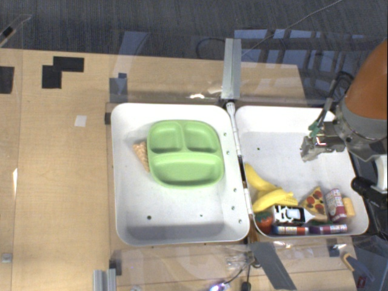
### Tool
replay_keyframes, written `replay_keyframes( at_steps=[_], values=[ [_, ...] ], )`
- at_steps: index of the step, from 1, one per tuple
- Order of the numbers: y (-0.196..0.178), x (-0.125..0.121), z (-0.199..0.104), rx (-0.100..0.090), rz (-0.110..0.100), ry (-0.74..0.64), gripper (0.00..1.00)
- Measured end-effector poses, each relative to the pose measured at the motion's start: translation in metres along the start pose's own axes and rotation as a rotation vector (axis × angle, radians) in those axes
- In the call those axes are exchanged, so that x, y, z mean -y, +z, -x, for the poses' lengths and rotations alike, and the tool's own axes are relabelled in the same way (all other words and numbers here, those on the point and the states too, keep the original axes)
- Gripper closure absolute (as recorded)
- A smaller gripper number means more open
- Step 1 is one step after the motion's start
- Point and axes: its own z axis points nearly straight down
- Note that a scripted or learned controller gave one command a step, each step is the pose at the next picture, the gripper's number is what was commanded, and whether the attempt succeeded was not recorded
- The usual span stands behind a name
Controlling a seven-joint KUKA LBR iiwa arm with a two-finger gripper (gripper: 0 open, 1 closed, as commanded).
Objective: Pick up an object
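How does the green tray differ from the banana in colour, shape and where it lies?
Colour: the tray is light green; the banana is yellow.
Shape: the tray is a broad rounded rectangle split into three compartments; the banana is narrow and curved.
Place: the tray lies near the middle of the left bin; the banana lies in the right bin, by its left wall, among other small items.
Both rest in white bins, away from the claw.

Divided plate (183, 152) in left bin (130, 223); bananas (267, 193) in right bin (267, 120).

Wooden bench (60, 180) carries two white bins: left bin (176, 220), right bin (273, 138), seemingly touching.
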Motion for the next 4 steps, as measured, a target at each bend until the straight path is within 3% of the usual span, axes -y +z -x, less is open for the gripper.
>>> replay_keyframes(
  at_steps=[1,2,3,4],
  values=[
    [0.000,0.000,0.000,0.000,0.000,-0.001,0.00],
    [0.000,-0.025,0.039,0.001,-0.003,0.318,0.00],
    [0.032,-0.122,0.016,0.001,-0.004,0.435,0.00],
    [0.134,-0.076,0.050,0.000,-0.004,0.045,0.00]
  ],
)
